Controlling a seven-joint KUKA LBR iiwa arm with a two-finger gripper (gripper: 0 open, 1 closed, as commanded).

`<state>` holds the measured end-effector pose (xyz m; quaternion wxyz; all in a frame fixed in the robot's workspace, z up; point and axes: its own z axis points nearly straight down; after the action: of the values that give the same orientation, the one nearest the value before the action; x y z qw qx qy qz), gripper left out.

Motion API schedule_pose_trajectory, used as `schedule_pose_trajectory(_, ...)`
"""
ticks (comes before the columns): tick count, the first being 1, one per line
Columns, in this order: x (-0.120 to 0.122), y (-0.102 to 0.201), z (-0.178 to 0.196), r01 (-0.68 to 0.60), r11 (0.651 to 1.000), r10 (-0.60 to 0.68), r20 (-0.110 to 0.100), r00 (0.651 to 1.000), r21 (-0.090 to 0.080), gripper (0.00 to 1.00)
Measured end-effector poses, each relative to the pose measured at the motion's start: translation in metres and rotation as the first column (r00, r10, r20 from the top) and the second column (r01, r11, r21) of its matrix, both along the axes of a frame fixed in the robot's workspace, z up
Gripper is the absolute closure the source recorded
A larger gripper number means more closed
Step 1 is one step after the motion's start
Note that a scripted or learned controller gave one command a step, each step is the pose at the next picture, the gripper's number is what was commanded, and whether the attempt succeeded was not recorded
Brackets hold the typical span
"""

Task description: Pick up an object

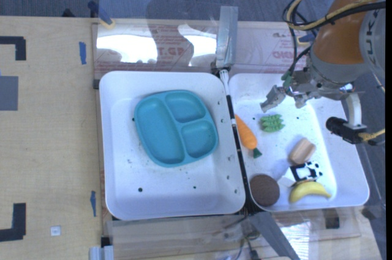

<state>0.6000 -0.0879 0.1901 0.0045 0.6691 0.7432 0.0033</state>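
Observation:
In the right bin lie an orange carrot, a green broccoli piece, a tan block, a black-and-white item, a yellow banana and a brown round piece. My gripper hangs over the bin's far part, just above and behind the broccoli. Its fingers are spread open and nothing sits between them.
The left bin holds a blue divided plate. A metal divider stands behind the seam between the bins. The arm's orange band and cables loom over the right bin's far corner.

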Motion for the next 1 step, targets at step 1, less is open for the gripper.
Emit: schedule_pose_trajectory(1, -0.0327, -0.0079, -0.0656, -0.047, 0.999, 0.047, -0.018, 0.999, 0.002, 0.0)
